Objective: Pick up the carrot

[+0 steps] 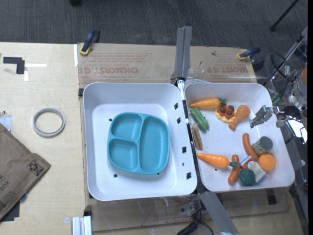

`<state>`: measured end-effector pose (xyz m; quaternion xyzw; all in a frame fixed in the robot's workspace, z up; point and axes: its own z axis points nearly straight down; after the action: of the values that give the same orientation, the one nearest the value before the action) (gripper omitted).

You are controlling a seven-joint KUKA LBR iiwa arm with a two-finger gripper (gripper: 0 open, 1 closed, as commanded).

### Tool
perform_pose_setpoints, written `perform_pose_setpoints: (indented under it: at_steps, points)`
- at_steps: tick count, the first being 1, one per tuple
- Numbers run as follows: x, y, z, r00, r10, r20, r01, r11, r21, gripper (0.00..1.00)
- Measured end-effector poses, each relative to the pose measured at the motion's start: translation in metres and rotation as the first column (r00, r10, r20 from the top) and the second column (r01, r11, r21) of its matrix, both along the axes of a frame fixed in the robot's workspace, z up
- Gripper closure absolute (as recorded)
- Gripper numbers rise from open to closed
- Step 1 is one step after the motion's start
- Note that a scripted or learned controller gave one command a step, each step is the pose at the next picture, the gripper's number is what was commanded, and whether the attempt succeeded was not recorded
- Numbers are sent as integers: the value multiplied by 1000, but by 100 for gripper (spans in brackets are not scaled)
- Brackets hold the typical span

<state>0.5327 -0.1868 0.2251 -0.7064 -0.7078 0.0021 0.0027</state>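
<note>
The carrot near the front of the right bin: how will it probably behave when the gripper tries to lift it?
The carrot looks like smooth moulded plastic, so it is probably stiff, light and a little slippery. Its round, tapered body may roll or pivot if pinched off-centre. Its leafy end lies against a sausage, which may get nudged.

Brown paper bag (pixel 17 173) — reads "BOX"; cardboard (pixel 115 62) lettering upside-down, seemingly "CHEMCAST".
</note>
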Motion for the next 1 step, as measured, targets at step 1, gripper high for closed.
perform_pose_setpoints:
  at_steps: [1]
  points:
    - [27, 60, -136, 989, -147, 3, 147, 989, -2, 0]
